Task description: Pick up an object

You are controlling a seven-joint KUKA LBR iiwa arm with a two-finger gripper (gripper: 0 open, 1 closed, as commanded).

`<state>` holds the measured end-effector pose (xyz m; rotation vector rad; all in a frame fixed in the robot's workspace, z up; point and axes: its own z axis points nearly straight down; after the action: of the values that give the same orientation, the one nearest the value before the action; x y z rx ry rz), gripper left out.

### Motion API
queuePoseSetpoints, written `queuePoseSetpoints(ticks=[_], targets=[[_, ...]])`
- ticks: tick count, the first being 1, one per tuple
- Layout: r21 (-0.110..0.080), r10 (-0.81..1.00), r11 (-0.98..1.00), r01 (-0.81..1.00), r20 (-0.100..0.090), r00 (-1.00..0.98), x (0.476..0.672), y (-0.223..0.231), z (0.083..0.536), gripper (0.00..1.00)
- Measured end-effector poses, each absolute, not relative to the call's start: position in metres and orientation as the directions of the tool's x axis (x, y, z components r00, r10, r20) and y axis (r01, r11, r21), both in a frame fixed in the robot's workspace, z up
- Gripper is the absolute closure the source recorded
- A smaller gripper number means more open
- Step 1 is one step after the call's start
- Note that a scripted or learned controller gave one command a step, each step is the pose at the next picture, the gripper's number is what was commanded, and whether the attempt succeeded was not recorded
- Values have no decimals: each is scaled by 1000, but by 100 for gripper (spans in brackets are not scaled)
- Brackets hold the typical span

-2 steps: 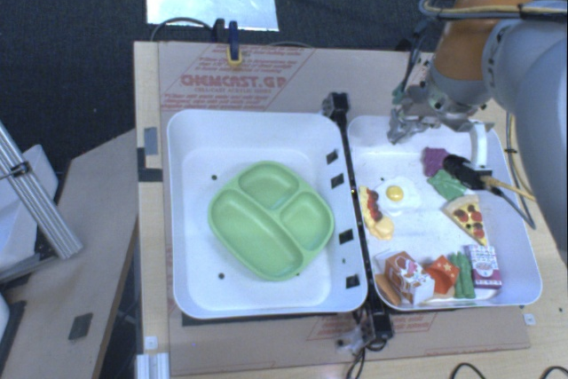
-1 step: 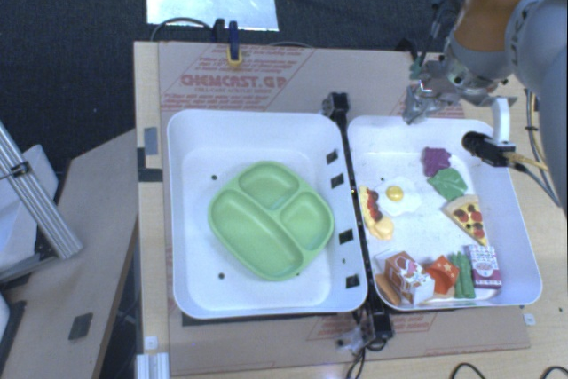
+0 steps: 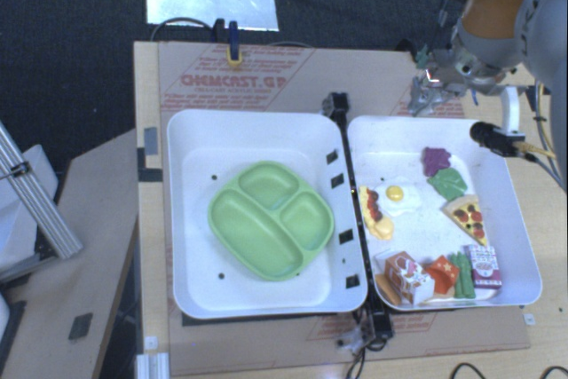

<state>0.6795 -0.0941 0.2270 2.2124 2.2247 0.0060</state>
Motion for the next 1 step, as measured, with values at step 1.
queuePoseSetpoints(ticks=[1], targets=[[-2, 1000, 1, 1000, 0, -1, 624, -77, 235, 100]])
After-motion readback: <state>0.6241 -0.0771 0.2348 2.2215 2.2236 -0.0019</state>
